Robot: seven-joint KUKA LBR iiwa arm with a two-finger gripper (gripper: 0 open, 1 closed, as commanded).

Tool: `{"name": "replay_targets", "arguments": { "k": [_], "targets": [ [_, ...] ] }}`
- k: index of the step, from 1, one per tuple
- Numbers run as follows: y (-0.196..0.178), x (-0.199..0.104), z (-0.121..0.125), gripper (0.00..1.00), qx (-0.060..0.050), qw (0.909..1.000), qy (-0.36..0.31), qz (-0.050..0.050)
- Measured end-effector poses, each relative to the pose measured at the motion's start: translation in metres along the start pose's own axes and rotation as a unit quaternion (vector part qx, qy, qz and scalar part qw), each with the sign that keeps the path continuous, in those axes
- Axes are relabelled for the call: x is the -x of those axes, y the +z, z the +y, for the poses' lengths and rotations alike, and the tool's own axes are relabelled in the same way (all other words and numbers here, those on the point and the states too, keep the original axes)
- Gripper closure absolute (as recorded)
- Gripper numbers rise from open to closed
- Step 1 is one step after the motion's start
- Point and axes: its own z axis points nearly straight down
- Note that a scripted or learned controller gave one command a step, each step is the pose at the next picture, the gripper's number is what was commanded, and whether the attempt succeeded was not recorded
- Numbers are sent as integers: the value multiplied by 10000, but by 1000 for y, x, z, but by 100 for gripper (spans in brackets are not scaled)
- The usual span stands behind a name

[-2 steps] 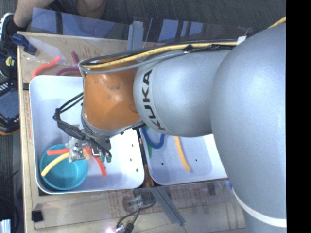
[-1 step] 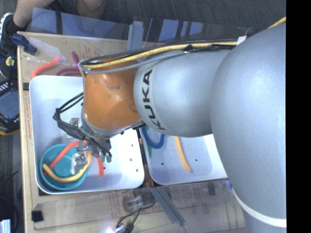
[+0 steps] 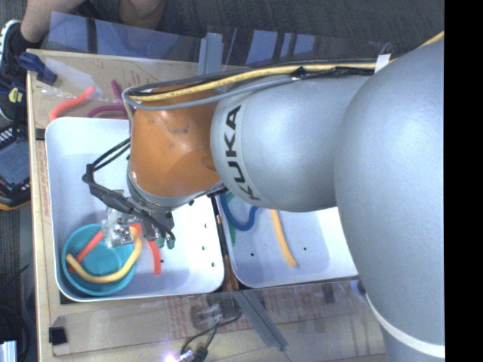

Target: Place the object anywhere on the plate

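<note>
Progress view — your gripper (image 3: 127, 232) hovers at the rim of the round blue plate (image 3: 79, 276); its opening you cannot tell. Yellow bendy strip (image 3: 102, 274) and orange stick (image 3: 94, 243) lie on the plate — placement looks largely done; withdrawal remains.

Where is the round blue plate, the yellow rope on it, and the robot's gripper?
Round blue plate (image 3: 75, 280), camera view, left rim.
Yellow rope (image 3: 96, 274), camera view, its lower curve.
Gripper (image 3: 124, 234), camera view, between the fingertips.

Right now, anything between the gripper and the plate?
Nothing visible. The gripper sits right at the blue plate, over its upper right edge. A yellow rope piece and an orange piece lie on the plate.
</note>
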Motion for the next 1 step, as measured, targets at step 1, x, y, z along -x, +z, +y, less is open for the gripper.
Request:
{"name": "replay_targets", "arguments": {
  "k": [1],
  "targets": [
    [0,0,0,0,0,10000,1,1]
  ]
}}
